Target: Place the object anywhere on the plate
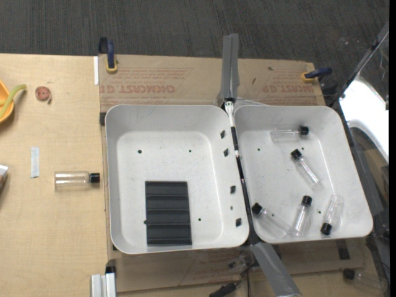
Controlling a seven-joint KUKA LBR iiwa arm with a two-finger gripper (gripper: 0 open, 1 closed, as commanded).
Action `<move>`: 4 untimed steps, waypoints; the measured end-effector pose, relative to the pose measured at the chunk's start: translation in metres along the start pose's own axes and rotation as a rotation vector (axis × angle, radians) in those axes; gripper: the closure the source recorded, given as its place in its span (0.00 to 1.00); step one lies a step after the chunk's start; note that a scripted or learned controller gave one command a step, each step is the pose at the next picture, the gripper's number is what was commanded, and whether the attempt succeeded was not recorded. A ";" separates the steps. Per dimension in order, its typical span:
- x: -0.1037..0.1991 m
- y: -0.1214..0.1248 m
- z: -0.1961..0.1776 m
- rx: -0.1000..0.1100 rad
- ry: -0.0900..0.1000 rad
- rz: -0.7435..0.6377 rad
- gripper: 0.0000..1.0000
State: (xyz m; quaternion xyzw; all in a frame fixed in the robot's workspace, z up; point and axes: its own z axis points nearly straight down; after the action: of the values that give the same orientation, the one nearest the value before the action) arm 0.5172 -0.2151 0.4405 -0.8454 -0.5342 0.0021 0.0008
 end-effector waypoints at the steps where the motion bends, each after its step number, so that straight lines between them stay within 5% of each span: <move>1: 0.086 0.024 0.001 0.000 0.000 0.138 0.00; 2: 0.024 0.017 0.000 0.001 0.000 0.300 0.00; 3: 0.128 0.071 0.032 0.000 0.000 0.502 0.00; 4: 0.049 0.121 0.001 0.001 0.000 0.465 0.00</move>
State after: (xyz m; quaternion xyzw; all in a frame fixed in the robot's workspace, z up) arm 0.6478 -0.2232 0.4394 -0.9457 -0.3251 0.0024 0.0005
